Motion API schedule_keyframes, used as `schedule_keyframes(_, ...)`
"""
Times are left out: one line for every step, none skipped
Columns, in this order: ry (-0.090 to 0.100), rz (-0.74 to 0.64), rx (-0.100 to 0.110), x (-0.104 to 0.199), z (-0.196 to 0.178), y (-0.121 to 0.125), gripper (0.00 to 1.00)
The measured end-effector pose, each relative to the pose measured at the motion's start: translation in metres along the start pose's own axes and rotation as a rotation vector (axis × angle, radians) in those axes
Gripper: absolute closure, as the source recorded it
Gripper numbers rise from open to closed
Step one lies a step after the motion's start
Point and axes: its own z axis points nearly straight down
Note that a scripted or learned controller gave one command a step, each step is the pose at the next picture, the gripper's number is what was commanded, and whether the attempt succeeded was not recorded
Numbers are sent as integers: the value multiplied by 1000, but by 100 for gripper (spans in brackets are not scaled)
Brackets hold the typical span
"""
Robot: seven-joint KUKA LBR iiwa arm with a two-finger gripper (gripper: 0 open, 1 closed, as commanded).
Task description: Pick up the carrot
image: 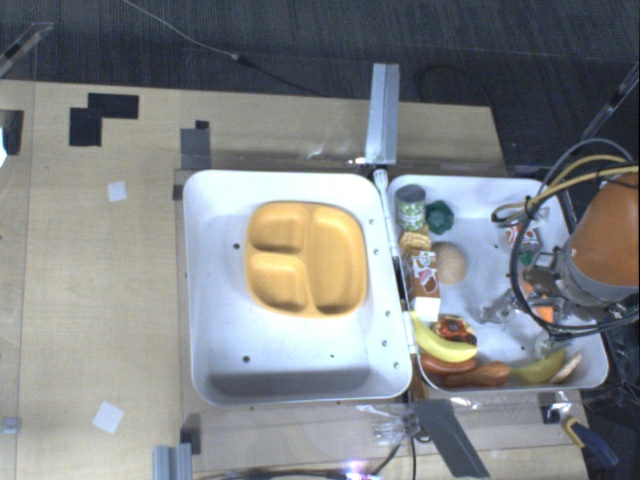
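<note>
In the right bin (470, 190), a small patch of orange, which looks like the carrot (544, 314), shows near the right wall, mostly hidden under the arm's wrist and cables. My gripper (533, 318) is low in that bin, right at the orange patch, below the orange band (608, 236) of the arm. Cables and the wrist hide how the gripper sits against the carrot.
The right bin also holds a can (411, 208), a dark green item (438, 215), a beige round item (451, 265), a banana (444, 343), a brown sausage (468, 374) and a yellow-green fruit (541, 368). A yellow divided plate (305, 258) lies in the left bin (215, 358).
</note>
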Motion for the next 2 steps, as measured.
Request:
schedule_keyframes(-4,-2,9,-3,-13,-3,100)
schedule_keyframes(0,139,-9,-90,-3,7,100)
